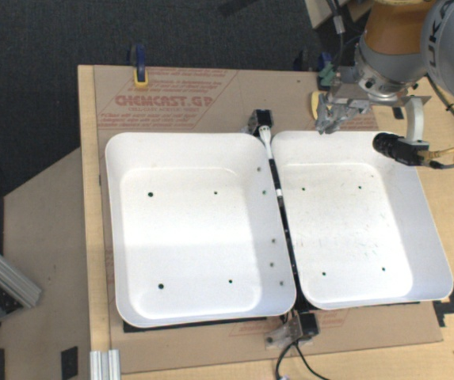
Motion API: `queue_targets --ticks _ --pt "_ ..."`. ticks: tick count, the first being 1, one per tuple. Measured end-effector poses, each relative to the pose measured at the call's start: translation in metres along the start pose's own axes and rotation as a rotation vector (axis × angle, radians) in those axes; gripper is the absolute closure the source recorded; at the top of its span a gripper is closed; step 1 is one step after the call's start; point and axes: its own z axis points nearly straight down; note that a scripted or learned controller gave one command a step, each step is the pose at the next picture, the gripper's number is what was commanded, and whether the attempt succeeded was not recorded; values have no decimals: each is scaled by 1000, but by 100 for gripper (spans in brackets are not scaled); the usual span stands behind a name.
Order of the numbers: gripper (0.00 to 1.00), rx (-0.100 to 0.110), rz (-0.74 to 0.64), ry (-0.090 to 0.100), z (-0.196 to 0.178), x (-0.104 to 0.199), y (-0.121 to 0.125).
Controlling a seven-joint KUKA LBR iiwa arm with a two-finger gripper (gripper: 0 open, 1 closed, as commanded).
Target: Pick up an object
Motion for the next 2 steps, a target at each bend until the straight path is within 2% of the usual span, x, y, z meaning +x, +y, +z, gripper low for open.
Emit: queue_targets --ticks 1,2 --pt "100 -24 2 -3 -130 39 7" --pt "100 1 4 -2 -56 79 6"
